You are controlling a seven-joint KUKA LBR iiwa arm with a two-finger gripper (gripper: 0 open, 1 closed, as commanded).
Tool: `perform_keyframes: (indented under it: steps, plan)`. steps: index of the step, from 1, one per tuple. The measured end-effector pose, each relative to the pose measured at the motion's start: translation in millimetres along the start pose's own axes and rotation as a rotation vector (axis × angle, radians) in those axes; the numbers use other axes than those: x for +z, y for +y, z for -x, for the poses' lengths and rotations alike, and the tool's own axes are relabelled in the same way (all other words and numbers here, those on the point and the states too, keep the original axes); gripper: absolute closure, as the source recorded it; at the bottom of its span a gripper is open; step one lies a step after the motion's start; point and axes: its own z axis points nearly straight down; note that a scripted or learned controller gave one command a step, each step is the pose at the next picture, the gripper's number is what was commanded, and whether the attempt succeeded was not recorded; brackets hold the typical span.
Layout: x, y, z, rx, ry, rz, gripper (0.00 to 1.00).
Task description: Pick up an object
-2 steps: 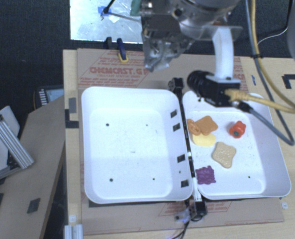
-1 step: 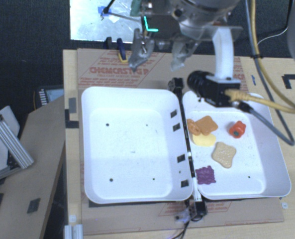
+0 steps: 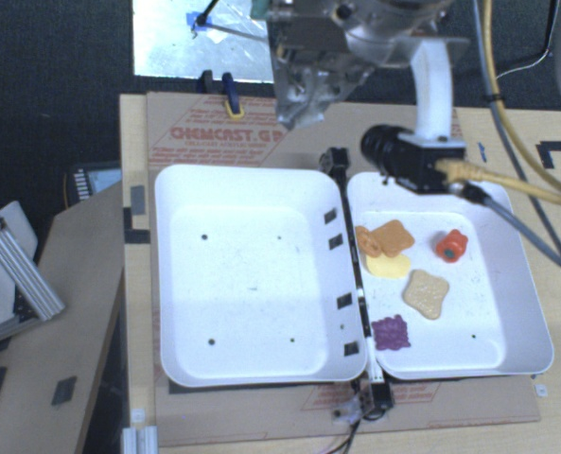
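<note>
Right bin — five food pieces, gripper above.

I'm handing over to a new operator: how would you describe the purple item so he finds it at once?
Look in the right bin, the one holding all the small items. Go to its near-left corner, beside the divider between the bins. The purple item lies there alone, a bumpy cluster like grapes, nearer the camera than the tan bread slice.

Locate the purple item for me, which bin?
The purple item lies in the right bin, near its front-left corner by the divider between the bins, just below and left of the bread slice.
</note>
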Motion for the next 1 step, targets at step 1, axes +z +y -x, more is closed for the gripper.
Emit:
perform_keyframes:
  steps: [1]
  plan:
    - [295.3, 32.5, 6.4, 0.033, -0.015, -0.025, 1.0]
